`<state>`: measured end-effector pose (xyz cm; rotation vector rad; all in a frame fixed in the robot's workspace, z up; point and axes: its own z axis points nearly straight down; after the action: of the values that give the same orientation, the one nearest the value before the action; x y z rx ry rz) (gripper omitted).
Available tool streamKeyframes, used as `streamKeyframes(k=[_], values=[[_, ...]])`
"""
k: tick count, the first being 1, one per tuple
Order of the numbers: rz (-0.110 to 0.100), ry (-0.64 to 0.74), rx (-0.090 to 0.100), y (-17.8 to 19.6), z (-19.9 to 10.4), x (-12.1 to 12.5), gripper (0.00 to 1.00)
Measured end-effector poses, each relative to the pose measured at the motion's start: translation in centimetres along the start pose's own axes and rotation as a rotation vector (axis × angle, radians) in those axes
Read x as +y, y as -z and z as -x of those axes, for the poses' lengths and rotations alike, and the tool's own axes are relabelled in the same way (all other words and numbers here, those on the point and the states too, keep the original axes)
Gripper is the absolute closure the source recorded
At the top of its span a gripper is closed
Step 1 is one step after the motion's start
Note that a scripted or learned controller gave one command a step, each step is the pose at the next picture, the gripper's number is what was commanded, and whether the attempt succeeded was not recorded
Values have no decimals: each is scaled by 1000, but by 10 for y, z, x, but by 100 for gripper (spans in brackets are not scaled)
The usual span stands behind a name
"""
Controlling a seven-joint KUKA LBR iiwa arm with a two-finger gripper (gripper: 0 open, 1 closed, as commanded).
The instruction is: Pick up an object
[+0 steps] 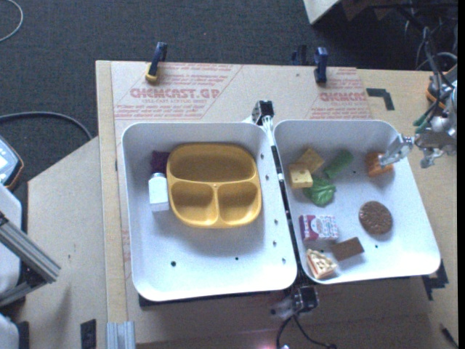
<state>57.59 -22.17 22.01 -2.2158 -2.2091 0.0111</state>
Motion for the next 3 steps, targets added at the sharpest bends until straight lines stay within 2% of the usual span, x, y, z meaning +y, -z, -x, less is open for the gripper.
streamKeyframes(k=[1, 2, 3], values=[[13, 3, -4, 7, 0, 3, 0], [6, 4, -1, -55, -5, 5, 0], [8, 4, 0, -117, -2, 8, 0]])
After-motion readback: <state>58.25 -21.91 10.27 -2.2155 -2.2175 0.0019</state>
